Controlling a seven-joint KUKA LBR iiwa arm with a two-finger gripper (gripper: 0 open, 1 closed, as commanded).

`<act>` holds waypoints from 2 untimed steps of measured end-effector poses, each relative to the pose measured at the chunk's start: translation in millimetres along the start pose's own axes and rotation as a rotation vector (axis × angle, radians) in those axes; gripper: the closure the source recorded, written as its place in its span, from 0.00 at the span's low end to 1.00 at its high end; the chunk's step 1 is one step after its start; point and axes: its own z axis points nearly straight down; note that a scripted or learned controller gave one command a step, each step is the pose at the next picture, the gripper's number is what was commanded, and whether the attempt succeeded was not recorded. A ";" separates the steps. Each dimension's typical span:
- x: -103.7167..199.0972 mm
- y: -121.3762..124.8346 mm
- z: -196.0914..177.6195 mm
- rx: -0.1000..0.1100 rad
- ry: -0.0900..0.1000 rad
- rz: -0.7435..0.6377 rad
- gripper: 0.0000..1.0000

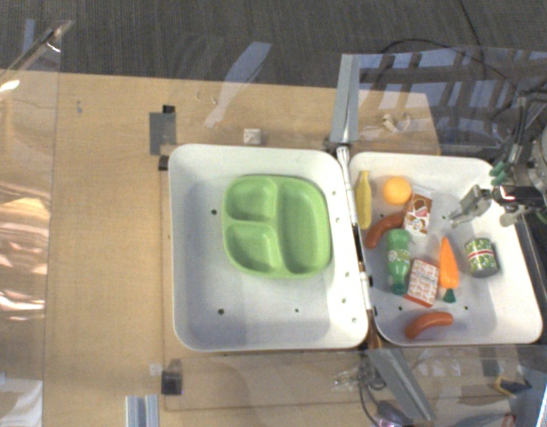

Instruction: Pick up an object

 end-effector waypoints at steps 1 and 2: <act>-20.6 23.0 173.4 0.003 0.001 0.169 0.00; -20.0 25.6 162.0 -0.003 0.000 0.166 1.00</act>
